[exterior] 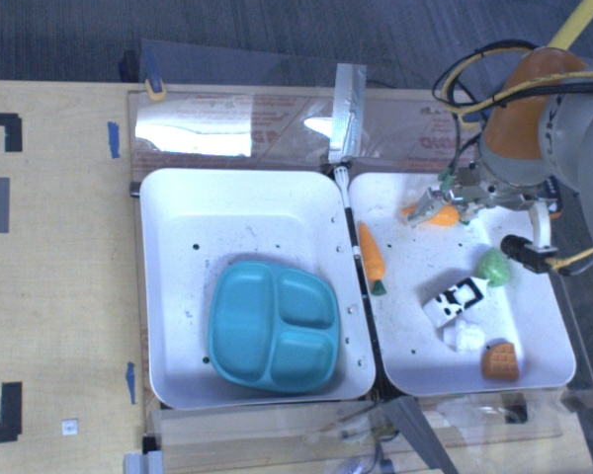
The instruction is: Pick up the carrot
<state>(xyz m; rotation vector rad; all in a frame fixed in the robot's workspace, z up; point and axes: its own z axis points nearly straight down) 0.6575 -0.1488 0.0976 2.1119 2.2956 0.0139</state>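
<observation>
Single fixed camera, mounted above the bench, angled down at a slant. Covers both white bins fully, from moderate distance. Arm enters from frame right; gripper at upper right, bins extending leftward and below.

We list the right bin: carrot lying hard against the left wall beside the divider, open floor to its right and above it; black-and-white toy, white lump and brown piece crowd the lower right, green piece near the right wall. The arm and gripper occupy the upper right corner over an orange piece; the left bin holds a teal tray, its upper half bare.
</observation>
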